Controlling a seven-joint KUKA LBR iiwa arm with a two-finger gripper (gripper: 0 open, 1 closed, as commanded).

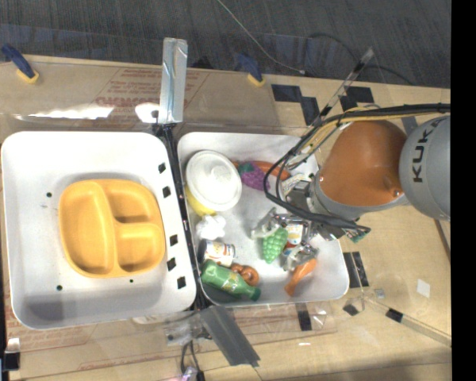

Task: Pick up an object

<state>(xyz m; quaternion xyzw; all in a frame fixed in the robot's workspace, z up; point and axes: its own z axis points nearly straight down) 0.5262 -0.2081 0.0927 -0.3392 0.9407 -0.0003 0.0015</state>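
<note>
Pincer is hanging over the green grapes in the right bin — can't tell its state — nothing lifted yet.

— What does the bench look like?

— A pale brown, cardboard-like surface with faint red printing near its far edge. Blue clamps grip that edge at the far left and near the middle.

— And beyond the bench?

— Dark grey carpet with a fine ribbed weave. A thin cable trails across it.

— Anything else on the surface?

— Black tape marks sit at the far side and along the near right edge. Clear film glints at the far left, catching overhead light.
</note>
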